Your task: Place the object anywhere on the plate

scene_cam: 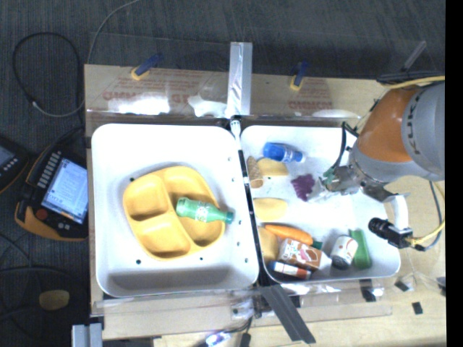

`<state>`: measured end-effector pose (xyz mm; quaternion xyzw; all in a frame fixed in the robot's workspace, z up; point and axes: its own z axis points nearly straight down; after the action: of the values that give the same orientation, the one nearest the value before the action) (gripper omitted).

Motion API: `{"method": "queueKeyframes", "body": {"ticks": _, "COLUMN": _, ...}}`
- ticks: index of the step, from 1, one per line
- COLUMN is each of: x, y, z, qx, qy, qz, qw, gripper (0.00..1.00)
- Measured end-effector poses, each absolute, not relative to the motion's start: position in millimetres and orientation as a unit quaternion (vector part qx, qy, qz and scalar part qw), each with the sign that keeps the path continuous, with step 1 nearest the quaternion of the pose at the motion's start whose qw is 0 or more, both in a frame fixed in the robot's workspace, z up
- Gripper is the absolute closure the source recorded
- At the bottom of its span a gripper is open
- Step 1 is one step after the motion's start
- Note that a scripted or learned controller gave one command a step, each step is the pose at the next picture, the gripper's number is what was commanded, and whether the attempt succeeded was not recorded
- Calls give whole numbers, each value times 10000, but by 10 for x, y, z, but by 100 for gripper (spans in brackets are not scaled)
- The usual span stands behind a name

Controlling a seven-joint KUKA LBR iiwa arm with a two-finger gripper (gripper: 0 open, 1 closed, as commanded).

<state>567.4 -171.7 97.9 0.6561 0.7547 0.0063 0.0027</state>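
Already the green bottle point(204, 210) lies on the yellow plate point(152, 212) at centre-left, long axis running left-right. Well apart, the gripper point(337, 180) hovers at right-centre beside purple grapes point(304, 186), perhaps; its jaw state I cannot tell.

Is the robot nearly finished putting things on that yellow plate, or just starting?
One piece looks done: a green bottle lies on the yellow plate in the left bin. The gripper is over the right bin, near a purple item. Whether more things should move, the picture cannot say.
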Motion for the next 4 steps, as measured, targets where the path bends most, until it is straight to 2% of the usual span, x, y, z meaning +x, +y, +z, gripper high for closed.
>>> {"method": "queueKeyframes", "body": {"ticks": 1, "x": 6229, "y": -1633, "z": 1016, "qx": 5224, "qy": 8527, "qz": -17, "qw": 5, "gripper": 100}}
{"method": "queueKeyframes", "body": {"ticks": 2, "x": 6099, "y": -1057, "z": 928, "qx": 4414, "qy": 8973, "qz": 8, "qw": 106, "gripper": 100}}
{"method": "queueKeyframes", "body": {"ticks": 3, "x": 6422, "y": -481, "z": 1826, "qx": 3012, "qy": 9536, "qz": -5, "qw": 7, "gripper": 100}}
{"method": "queueKeyframes", "body": {"ticks": 4, "x": 5927, "y": -1786, "z": 919, "qx": 1891, "qy": 9819, "qz": -2, "qw": 76, "gripper": 100}}
